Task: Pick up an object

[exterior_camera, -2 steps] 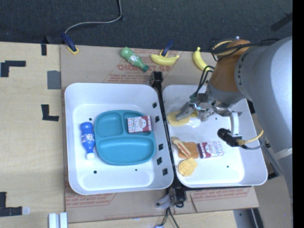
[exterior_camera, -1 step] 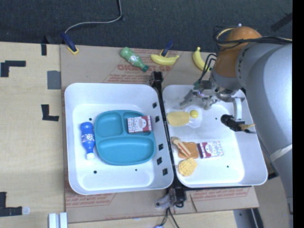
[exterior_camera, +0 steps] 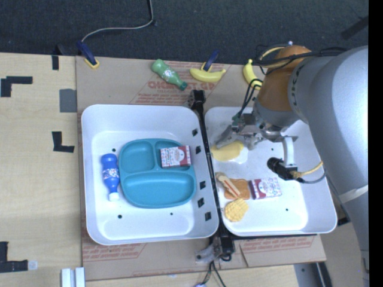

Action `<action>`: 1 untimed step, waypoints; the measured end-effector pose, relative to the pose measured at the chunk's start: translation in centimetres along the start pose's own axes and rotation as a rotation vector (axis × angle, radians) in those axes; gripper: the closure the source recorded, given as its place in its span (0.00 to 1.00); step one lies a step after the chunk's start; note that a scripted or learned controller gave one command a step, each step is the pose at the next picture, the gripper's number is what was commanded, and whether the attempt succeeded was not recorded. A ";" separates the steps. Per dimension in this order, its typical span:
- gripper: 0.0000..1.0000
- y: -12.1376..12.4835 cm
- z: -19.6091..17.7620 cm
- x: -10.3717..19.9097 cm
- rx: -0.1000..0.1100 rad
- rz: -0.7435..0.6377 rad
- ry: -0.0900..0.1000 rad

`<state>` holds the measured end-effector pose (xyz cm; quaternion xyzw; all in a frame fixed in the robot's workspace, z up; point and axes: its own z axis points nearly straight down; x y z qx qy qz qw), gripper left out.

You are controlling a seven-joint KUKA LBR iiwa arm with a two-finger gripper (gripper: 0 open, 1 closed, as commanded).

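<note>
Found the gripper (exterior_camera: pixel 237 135) low over the pale yellow object (exterior_camera: pixel 226 153) at the far left of the right bin (exterior_camera: pixel 302 217), seemingly lined up there for a grab from above, but could not tell whether clenched, released or grasping it.

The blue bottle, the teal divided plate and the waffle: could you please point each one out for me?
blue bottle (exterior_camera: pixel 110 176), camera view, on its labelled body.
teal divided plate (exterior_camera: pixel 157 187), camera view, on its large lower compartment.
waffle (exterior_camera: pixel 236 209), camera view, on its gridded middle.
</note>
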<state>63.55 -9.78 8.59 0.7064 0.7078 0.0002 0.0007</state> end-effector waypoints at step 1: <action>1.00 0.5 -1.7 -0.2 -0.018 0.001 -0.005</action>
